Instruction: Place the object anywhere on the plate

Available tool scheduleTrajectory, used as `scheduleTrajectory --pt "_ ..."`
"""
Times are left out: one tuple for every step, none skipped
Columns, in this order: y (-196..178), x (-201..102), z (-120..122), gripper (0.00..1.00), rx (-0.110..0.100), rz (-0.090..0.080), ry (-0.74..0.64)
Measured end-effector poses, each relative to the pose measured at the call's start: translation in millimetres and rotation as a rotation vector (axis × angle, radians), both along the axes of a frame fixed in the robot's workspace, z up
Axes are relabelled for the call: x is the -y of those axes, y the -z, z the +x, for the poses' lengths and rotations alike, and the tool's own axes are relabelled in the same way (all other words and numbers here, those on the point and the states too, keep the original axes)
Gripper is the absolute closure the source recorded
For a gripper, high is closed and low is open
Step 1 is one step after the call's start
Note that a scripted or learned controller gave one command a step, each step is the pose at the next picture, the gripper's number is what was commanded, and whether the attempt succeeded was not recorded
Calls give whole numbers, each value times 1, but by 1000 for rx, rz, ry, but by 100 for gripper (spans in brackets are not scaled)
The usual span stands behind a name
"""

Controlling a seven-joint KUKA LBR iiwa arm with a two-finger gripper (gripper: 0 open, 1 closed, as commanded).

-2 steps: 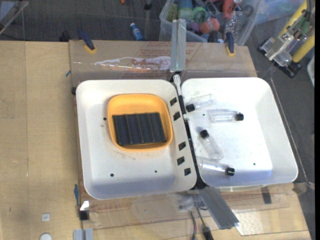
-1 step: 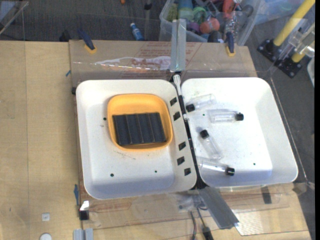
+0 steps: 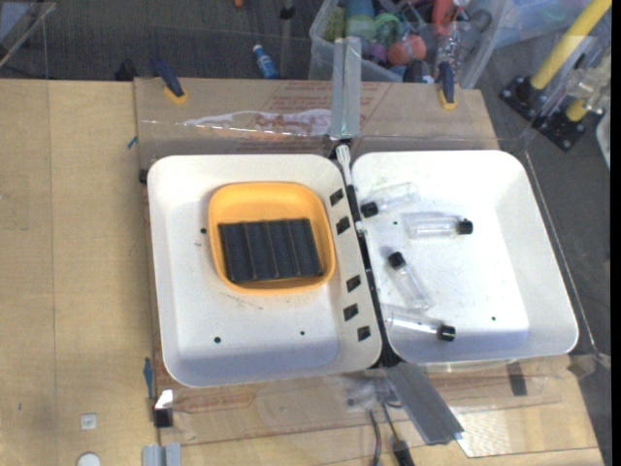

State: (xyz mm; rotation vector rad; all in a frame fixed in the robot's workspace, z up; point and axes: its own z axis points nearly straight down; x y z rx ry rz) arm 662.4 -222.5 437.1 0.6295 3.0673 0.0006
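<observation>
On my table (image 3: pixel 68 260), the orange plate (image 3: pixel 231 202) sits in the left white bin (image 3: pixel 184 343), with a black ridged block (image 3: pixel 270 250) lying on it. Right of the plate, four clear black-capped tubes (image 3: pixel 434 227) lie scattered in the right bin (image 3: pixel 529 323).

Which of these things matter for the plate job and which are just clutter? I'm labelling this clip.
For the job:
- orange plate in the left bin
- four clear vials with black caps in the right bin

Lying about:
- dark ridged block on the plate
- tub of toys behind
</observation>
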Motion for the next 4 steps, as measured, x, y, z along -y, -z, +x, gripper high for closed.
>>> scheduleTrajectory --pt "0 -1 -4 100 -4 -1 -314" --pt "0 -1 2 100 -1 -3 -387" --pt "0 -1 2 100 0 -5 -669" --pt "0 -2 6 100 0 -8 -991"
